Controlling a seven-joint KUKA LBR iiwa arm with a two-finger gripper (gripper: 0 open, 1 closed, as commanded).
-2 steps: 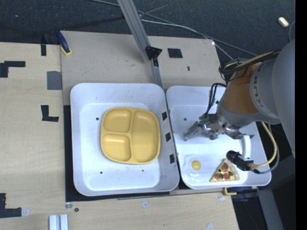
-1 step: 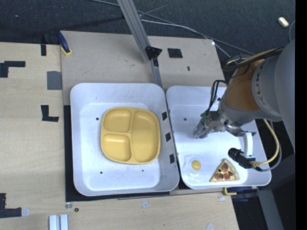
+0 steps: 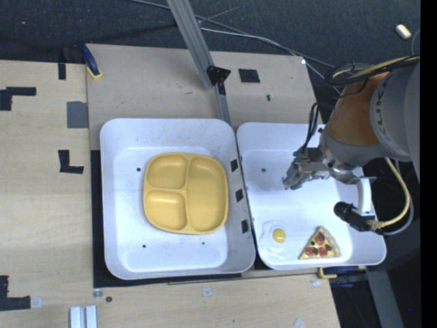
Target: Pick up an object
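- Counter (image 3: 157, 80) carries two shallow white bins side by side: left bin (image 3: 116, 183), right bin (image 3: 263, 142).
- Left bin holds a yellow divided plate (image 3: 185, 193), three compartments, lying flat near the middle.
- Right bin holds two toy foods along its near edge: a fried egg (image 3: 276, 237) and, just beside it to the right, a pizza slice (image 3: 319, 244). The two lie close together; cannot tell whether they touch.
- Arm (image 3: 369, 115) reaches in from the right, with the orange band above the wrist. Gripper (image 3: 298, 176) is low over bare floor in the middle of the right bin.
- Jaws point down and left. Cannot tell whether they are wide or narrow; the tips blur into a dark cluster. Nothing visible between them.
- Egg and pizza slice both sit apart from the gripper, toward the near edge of the bin. Plate is well apart, across the divider.
- Progress, judged: no object is lifted; all three lie on bin floors. The pick is not yet done.
- Left to do: bring the jaws over one object, the egg being nearest, then descend, close and lift.
- Risk: the egg and pizza slice look flat and thin, which is hard for two jaws to catch.
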